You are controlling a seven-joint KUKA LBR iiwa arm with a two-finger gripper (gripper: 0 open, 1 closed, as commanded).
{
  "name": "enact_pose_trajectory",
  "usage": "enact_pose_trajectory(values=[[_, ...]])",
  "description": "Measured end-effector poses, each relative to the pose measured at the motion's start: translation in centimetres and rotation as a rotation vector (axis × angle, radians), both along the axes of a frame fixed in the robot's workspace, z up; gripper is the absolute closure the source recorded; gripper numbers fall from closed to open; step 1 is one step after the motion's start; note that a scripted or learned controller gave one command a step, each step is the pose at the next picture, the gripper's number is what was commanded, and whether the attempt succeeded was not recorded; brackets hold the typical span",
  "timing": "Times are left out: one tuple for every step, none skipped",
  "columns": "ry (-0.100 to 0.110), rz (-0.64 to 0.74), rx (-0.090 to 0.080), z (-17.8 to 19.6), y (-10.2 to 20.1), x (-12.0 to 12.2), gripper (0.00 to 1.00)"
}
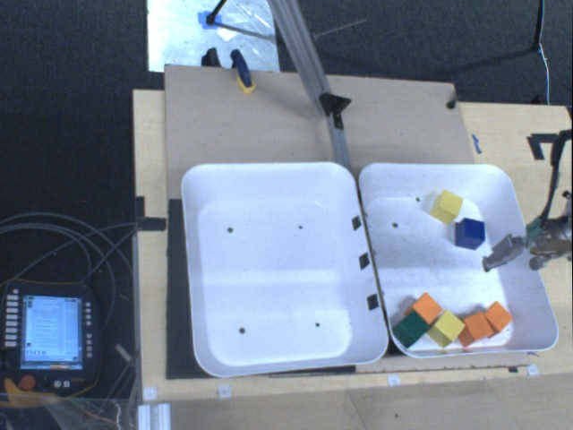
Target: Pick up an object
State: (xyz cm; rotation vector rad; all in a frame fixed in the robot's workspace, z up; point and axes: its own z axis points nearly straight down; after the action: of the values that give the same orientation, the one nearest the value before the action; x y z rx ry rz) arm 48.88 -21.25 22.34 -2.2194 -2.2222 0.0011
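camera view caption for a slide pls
Gripper at the right bin's edge near a blue cube; other cubes clustered at the front.

Right bin: open floor is found across the middle. Far side is taken by a yellow cube and blue cube, set close together. Near wall is crowded by a touching cluster of blocks. Left bin: floor left unobstructed.

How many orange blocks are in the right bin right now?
3. One orange block tops the cluster at the near edge, another lies further right in that cluster, and a third sits beside it by the right wall. More may be hidden beneath.
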Motion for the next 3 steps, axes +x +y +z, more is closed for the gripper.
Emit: enact_pose_trajectory(values=[[0.001,0.001,0.001,-4.3,0.1,0.5,0.00],[0.003,0.000,0.001,-10.3,0.0,-0.3,0.00],[-0.006,0.003,-0.002,-8.8,-0.1,-0.1,1.00]])
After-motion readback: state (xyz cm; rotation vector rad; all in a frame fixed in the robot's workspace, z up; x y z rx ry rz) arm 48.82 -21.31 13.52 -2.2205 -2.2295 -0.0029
